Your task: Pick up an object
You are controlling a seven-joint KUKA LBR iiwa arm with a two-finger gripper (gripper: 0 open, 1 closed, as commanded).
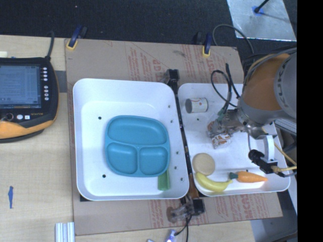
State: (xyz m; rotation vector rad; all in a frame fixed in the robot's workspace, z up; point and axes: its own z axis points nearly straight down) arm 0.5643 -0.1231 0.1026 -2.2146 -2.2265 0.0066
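Arm in from 3 o'clock, gripper (pixel 223 126) low mid right bin (pixel 233 188); finger state unreadable, can't tell. Crumpled wrapper (pixel 220 140) just beside tip. Small can (pixel 196 105) at 11 o'clock near divider wall. Round cookie (pixel 204 163), banana (pixel 212 183), carrot (pixel 248 177) crowd 6 o'clock rim. Left bin (pixel 83 135): blue tray (pixel 137 145) centred, green block (pixel 163 181) against 5 o'clock edge, margins open.
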